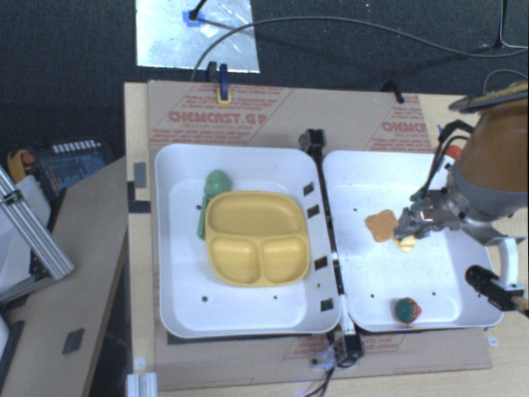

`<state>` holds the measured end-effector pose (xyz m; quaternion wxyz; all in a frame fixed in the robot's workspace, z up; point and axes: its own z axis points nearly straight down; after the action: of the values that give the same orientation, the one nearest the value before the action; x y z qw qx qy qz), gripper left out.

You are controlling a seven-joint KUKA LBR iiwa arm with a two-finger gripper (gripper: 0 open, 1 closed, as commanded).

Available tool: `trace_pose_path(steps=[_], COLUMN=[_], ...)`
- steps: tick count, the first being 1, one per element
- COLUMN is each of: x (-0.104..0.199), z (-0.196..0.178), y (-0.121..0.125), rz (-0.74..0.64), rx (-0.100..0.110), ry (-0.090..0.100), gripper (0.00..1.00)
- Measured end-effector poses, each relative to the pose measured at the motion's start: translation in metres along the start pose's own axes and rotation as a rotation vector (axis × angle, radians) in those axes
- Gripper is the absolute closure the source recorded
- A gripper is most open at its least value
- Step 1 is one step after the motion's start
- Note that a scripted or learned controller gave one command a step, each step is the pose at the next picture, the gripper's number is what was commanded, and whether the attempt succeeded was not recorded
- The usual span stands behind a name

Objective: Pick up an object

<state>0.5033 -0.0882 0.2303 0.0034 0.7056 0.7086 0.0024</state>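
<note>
Over the right-hand bin [463, 304] the arm [488, 155] reaches in from the right edge of the scene, and its pincer [411, 226] hangs low above the bin floor, just right of a flat orange piece [380, 224] and right against a small pale yellow object [406, 242] that peeks out from under its tip. Whether the pincer is spread or pressed together cannot be told from this slanted overhead view, since its metal parts blur together, and nothing can be seen clamped in it. Judged from that, the pick seems to be at the reaching or closing stage: no object has been lifted clear of the bin, so the grasp and the raise are both left to do. The likeliest target is the yellow object or the orange piece, both lying on the bin floor near the middle of the right bin, touching or almost touching each other. A small green and red ball-like object [406, 309] sits well apart from the pincer, toward the near edge of the same bin. On the left, the other bin [178, 222] on the counter [264, 110] holds a yellow divided plate [256, 238] with a green utensil [213, 190] tucked along its far left side, well away from the arm.
</note>
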Motion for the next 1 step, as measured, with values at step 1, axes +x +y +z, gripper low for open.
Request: trace_pose_path(steps=[1], x=[-0.0004], z=[-0.0466], y=[0.0022], rz=[0.0], rx=[0.001], ry=[0.0], gripper=[1.0])
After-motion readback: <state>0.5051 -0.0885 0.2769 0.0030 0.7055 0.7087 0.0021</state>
